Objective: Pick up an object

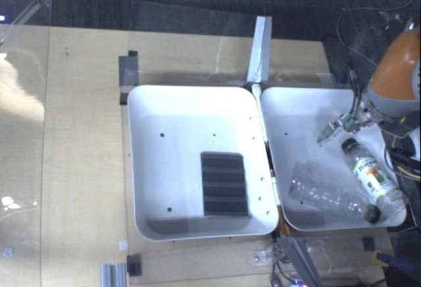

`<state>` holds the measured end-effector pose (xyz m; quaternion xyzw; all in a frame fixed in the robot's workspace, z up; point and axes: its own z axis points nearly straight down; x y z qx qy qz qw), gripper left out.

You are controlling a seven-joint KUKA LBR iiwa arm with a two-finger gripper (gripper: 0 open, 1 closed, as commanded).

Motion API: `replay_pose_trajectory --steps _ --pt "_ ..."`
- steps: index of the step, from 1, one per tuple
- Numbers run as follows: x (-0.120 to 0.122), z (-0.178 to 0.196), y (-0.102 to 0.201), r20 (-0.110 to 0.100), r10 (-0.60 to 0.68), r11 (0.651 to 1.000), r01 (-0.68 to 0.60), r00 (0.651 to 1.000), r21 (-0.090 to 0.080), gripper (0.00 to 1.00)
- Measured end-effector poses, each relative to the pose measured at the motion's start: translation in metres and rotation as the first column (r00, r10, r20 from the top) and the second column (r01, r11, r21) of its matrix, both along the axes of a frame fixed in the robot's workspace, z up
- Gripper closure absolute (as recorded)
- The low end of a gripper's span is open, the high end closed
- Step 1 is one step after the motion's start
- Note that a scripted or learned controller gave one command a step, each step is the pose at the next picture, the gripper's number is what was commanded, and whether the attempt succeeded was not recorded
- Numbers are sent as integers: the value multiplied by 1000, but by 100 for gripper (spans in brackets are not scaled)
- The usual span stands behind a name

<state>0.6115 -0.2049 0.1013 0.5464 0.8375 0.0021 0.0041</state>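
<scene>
My gripper [333, 129] hung over the right-hand bin [289, 108], in the upper right part of the frame, reached in from the right edge under the orange band [396, 72] of my arm. Its fingers pointed toward the left and slightly down, and at this size I could not tell how far apart they stood; nothing showed between them.

Just below and to the right of the gripper lay a clear plastic bottle [370, 177] with a dark cap and a green and white label, its cap end pointing up toward my wrist and its base down near the bin's lower right corner. It was close to the gripper, though I could not tell whether they touched. To the left of the bottle, along the lower part of the same bin, lay a clear ribbed plastic piece [325, 197], hard to make out against the white floor, with a small dark object [373, 214] at its right end.

In the left-hand bin [151, 147] a black ribbed rectangular block [224, 183] lay flat in the lower centre, well apart from my gripper.
</scene>
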Motion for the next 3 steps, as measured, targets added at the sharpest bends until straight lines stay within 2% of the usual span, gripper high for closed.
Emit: replay_pose_trajectory --steps 1,2,3 --pt "1 19 0 -1 135 991 -135 991 -2 0" --pt "-9 -13 0 1 251 968 -251 968 -4 0" --pt "2 37 0 1 264 965 -264 965 -3 0"
